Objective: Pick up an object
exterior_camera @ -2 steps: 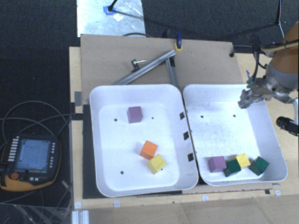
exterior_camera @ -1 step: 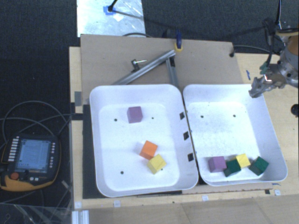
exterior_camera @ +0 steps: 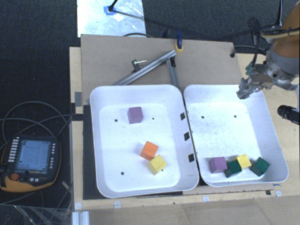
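**Camera view: seven blocks in two bins, gripper poised over the right bin's far rim**

Camera view from above the bench shows two shallow white bins side by side, the left bin (exterior_camera: 101, 139) and the right bin (exterior_camera: 269, 125), their inner edges nearly touching. The landmark here is the seam between them.

Seven blocks are counted. Three lie left of the seam: one purple block (exterior_camera: 135, 115) toward the far side, and one orange block (exterior_camera: 149, 150) touching one yellow block (exterior_camera: 157, 164) nearer the front. Four lie right of the seam, strung in a row along the near wall: one purple cube (exterior_camera: 217, 164), one dark green block (exterior_camera: 232, 168), one small yellow cube (exterior_camera: 243, 161) and a second dark green block (exterior_camera: 259, 166). The first three press together; the last sits just apart.

The gripper (exterior_camera: 244, 92) hangs well right of the seam, over the right bin's far edge, nowhere near any block. Its fingers point down and blur into one dark shape, so whether they are spread or pressed together cannot be told; nothing shows between them. The arm (exterior_camera: 286, 50) is cut off by the frame's right edge.

Beyond the seam, a metal bar (exterior_camera: 145, 69) lies aslant on a brown board (exterior_camera: 206, 62). A teach pendant (exterior_camera: 30, 162) rests on the dark floor, far left of it.
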Tool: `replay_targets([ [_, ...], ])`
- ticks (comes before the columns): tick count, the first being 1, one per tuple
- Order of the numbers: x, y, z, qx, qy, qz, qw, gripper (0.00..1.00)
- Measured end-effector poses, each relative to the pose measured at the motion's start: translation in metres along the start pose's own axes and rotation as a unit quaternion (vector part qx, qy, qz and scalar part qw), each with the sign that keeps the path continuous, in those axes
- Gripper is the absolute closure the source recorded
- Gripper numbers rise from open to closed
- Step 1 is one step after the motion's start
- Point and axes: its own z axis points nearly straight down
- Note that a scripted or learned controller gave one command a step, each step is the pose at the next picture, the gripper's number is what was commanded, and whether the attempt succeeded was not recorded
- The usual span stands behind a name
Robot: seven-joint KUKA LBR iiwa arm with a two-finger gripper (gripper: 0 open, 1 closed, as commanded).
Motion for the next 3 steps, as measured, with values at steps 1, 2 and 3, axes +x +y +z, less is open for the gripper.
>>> replay_targets([
  [1,0.061,-0.013,0.002,0.001,0.001,-0.001,1.0000,1.00],
  [2,0.115,-0.017,0.017,0.001,0.001,-0.001,1.0000,1.00],
  [3,0.164,-0.030,0.032,0.002,0.001,0.000,1.0000,1.00],
])
